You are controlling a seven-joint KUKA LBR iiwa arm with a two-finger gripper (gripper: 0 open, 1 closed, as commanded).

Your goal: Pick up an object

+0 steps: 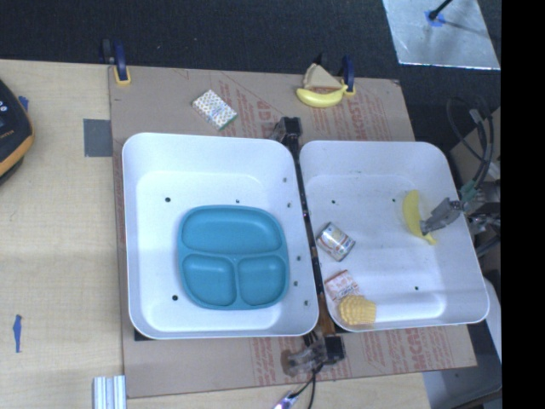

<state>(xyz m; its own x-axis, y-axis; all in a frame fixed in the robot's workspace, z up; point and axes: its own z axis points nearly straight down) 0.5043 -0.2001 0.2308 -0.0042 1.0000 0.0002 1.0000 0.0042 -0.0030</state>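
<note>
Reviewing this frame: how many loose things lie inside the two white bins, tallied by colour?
Blue: 1, the divided plate in the left bin
Yellow: 2, the banana by the hand and the corn cob, both in the right bin
Silver: 1, the can
Red and white: 1, the small packet
Total: 5

Robotics lab bench on my feed.
I see two shallow white plastic bins (140, 228) on clamped brown cardboard (255, 100), with loose cables (477, 126).
</note>
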